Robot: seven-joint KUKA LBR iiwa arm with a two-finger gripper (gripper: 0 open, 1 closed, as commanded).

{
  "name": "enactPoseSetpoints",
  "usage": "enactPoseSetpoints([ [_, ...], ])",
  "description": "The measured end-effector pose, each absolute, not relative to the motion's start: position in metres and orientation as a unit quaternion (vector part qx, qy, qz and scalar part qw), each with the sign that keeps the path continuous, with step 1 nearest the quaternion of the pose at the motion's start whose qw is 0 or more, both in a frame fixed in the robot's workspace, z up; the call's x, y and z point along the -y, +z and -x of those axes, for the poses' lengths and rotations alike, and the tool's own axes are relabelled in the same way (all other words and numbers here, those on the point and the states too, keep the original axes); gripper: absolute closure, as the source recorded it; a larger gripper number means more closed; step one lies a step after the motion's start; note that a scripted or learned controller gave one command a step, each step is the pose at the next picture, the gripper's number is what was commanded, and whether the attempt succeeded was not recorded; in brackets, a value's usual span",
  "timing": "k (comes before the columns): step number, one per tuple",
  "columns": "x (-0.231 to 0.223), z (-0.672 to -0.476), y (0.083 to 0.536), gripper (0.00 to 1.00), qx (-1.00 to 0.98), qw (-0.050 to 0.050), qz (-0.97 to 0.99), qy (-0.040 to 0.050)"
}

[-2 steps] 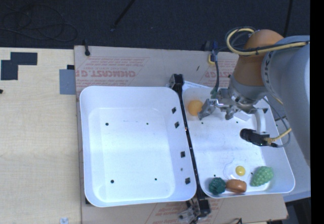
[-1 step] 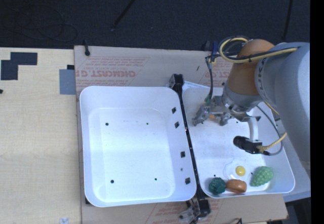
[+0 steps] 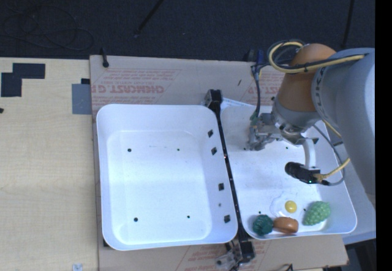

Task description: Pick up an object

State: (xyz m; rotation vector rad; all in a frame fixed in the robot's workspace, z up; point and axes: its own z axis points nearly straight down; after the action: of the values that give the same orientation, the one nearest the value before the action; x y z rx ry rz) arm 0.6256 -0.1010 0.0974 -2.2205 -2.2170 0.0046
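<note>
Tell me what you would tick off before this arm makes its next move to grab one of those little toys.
1. Targets in view: ok. A dark green piece, an orange piece, a light green bunch and a fried egg toy lie in the right bin.
2. Targets spaced apart: not ok; they cluster in the near corner.
3. Gripper above a target: not ok; it sits near the bin's far end.
4. Fingers open: cannot tell.
5. Gripper carrying nothing: cannot tell.
</note>
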Motion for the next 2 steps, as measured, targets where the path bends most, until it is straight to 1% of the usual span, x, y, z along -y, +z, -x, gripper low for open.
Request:
enactPoseSetpoints([
  [1, 0.109, -0.646, 0.241, 1.0, 0.708, -0.005, 0.707, -0.0034],
  [2, 0.122, -0.644, 0.228, 1.0, 0.707, 0.0, 0.707, 0.0013],
])
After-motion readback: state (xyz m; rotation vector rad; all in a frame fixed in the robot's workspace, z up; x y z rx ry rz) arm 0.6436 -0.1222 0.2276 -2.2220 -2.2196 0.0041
